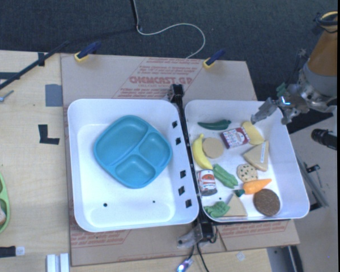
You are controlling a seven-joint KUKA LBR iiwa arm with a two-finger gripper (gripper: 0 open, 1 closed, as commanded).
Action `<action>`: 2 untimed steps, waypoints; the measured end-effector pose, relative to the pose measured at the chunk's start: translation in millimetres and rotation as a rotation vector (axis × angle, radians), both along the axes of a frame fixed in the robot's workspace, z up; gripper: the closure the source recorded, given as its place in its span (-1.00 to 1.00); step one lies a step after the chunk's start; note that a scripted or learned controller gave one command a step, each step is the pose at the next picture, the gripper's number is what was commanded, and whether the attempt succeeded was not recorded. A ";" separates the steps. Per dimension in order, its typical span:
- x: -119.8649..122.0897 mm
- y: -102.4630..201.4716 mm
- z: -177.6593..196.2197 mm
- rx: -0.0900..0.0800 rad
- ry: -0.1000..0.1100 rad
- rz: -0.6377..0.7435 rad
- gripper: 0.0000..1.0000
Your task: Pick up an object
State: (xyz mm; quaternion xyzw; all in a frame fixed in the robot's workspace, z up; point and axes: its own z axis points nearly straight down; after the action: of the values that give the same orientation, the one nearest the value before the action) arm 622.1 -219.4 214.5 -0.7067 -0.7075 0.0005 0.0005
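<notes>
above two bins, gripper poised

on the left, a blue divided plate [133,151] lies in the left bin [82,152]. the right bin [292,174] holds crowded toy food: banana [200,152], carrot [254,186], cookie [267,202]. at its upper right rim hangs the gripper [273,107], holding nothing; whether it is open, i cannot tell. tight packing could cause a slip or a double grab. small items blur together.

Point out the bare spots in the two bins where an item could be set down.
Left bin: bare floor in front of the blue plate, and a strip along its left wall. Right bin: crowded with toy food; small gap between the carrot and right wall.
</notes>
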 end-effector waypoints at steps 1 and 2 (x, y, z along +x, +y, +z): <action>-34.2 18.6 30.7 0.001 -0.001 0.000 -1.00; -66.3 66.4 97.9 0.001 -0.004 0.004 -1.00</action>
State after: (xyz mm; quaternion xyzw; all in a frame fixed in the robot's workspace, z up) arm 555.9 -153.0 312.4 -0.7054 -0.7088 -0.0011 -0.0006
